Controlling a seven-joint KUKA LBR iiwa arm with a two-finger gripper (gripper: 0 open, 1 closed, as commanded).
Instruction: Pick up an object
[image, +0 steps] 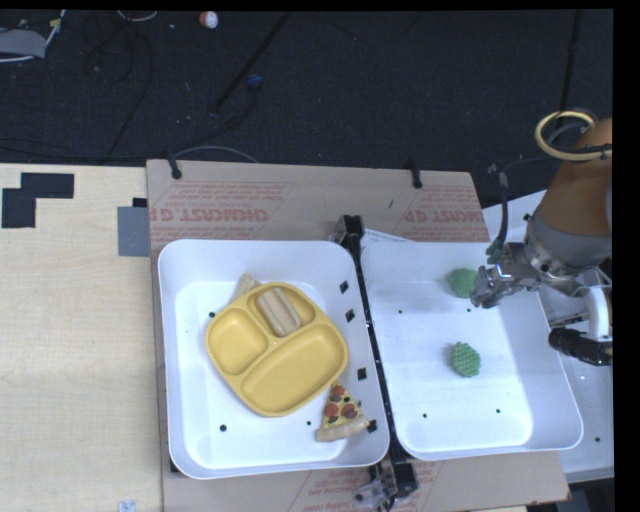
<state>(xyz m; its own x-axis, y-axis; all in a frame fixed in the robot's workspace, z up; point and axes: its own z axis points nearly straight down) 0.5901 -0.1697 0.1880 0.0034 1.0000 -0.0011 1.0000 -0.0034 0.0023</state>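
Note:
Two green toy items lie in the right bin (500, 420). A smooth round one (460, 281) sits near the bin's far right, and a bumpy one (464, 359) lies closer to the middle. My gripper (487, 291) hangs over the right bin's far right part, just right of the smooth green item and close to touching it. The grey arm with its orange band (578, 200) rises behind the gripper toward the right.
The left bin (190, 420) holds a yellow divided plate (240, 345) with a tan bun-like toy (279, 309) in its far compartment. A toy pizza slice (341, 416) lies at that bin's near right corner. A black divider (362, 320) separates the bins.

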